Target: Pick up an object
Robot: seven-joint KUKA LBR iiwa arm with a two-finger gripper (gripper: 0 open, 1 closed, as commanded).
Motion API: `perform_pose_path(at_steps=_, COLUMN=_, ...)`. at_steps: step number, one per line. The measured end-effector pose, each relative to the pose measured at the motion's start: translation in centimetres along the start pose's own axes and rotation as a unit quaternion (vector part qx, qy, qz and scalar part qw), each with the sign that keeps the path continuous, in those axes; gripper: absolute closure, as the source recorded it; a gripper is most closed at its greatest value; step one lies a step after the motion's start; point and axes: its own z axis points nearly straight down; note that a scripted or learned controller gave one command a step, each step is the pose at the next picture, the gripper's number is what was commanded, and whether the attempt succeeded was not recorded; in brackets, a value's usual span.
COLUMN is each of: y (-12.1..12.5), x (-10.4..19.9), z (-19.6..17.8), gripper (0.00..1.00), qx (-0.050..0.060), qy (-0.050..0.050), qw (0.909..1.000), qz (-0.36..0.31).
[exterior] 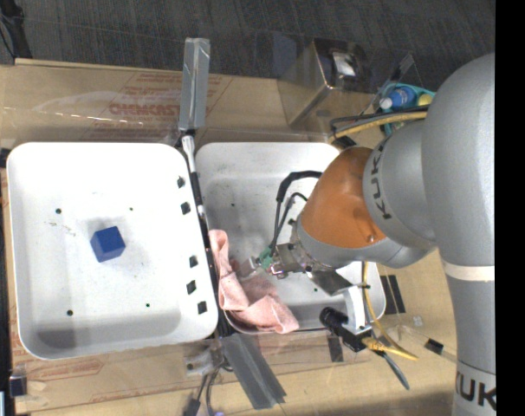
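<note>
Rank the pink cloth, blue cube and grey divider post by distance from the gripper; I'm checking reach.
1. Pink cloth, right bin, beside the gripper.
2. Grey divider post, above the bins' junction.
3. Blue cube, left bin.

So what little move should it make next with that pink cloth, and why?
Probably a short drop straight down, then a squeeze. The claw sits low in the right bin, right at the upper edge of the crumpled pink cloth, but no cloth shows between its tips. The blue cube lies away in the left bin, so the cloth is the nearer pick.
</note>
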Motion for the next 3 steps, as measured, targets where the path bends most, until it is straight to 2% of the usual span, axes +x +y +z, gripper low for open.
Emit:
perform_pose_path(at_steps=1, y=0.1, x=0.0, z=-1.0, gripper=1.00, qx=0.000, qy=0.000, qw=1.0000, qz=-0.001)
perform_pose_path(at_steps=2, y=4.2, x=1.2, z=-10.0, gripper=1.00, qx=0.000, qy=0.000, qw=0.9955, qz=0.095)
perform_pose_path(at_steps=3, y=4.5, x=4.9, z=-17.4, gripper=1.00, qx=-0.001, qy=-0.001, qw=0.9999, qz=0.013)
